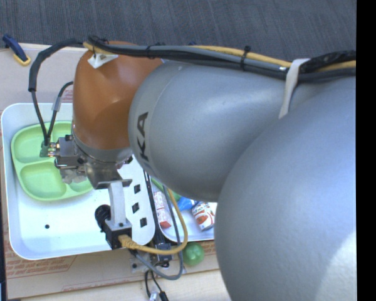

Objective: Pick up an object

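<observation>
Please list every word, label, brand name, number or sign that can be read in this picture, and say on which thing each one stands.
"KA": black letters on the grey arm, the rest hidden by its curve.
Red and white packet in the bin: it bears print, too small and blurred to read.
White tag on the orange band: no readable writing.

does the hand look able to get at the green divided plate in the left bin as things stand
Probably yes. The hand hangs right at the green divided plate's right edge in the white bin, and nothing lies on the plate's visible part. The arm hides the plate's right side, so I can't confirm that part.
</observation>
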Robot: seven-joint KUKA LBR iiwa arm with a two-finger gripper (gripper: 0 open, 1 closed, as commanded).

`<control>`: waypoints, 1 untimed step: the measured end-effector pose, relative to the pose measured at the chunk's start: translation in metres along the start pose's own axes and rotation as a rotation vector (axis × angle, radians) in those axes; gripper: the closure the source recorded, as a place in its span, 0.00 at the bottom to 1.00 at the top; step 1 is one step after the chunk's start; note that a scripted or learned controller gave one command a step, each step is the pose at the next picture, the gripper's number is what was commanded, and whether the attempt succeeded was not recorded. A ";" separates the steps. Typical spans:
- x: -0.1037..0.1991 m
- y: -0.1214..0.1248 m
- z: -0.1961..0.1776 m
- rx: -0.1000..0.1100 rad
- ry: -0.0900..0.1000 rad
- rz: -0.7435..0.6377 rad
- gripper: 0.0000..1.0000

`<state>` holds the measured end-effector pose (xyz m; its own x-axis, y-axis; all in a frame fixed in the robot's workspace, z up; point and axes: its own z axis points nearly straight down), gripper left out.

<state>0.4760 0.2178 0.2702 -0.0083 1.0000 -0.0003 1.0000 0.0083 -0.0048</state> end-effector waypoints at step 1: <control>0.000 0.000 -0.014 -0.004 0.001 0.000 1.00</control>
<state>0.4764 0.2175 0.2837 -0.0083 1.0000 0.0004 1.0000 0.0083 -0.0009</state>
